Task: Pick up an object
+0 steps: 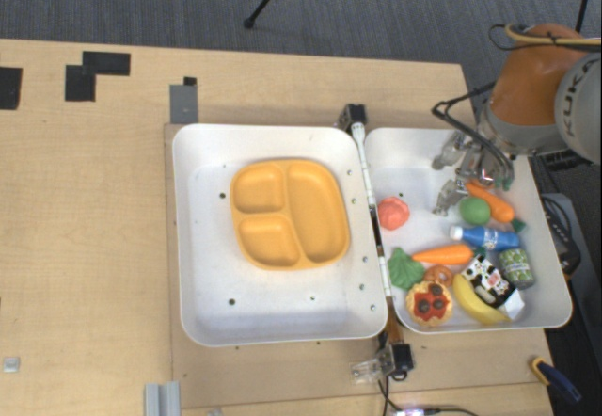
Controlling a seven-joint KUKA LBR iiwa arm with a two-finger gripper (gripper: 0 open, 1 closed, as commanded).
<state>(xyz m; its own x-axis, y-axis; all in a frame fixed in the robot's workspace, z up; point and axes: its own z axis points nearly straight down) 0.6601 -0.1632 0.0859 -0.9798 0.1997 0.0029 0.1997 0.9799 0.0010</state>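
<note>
Orange divided plate (287, 214) — left bin (202, 245).

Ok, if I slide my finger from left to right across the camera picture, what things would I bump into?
Yellow divided plate → pink toy → green leafy toy → little pizza → green ball → green can.

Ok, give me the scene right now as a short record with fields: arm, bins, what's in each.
arm: reaches in from the right, gripper low over the right bin
gripper hold: nothing seen between the fingers
nearest things: green ball, carrot
left bin: orange divided plate
right bin, other contents: pink ball, blue bottle, second carrot, banana, green can, toy pizza
</note>
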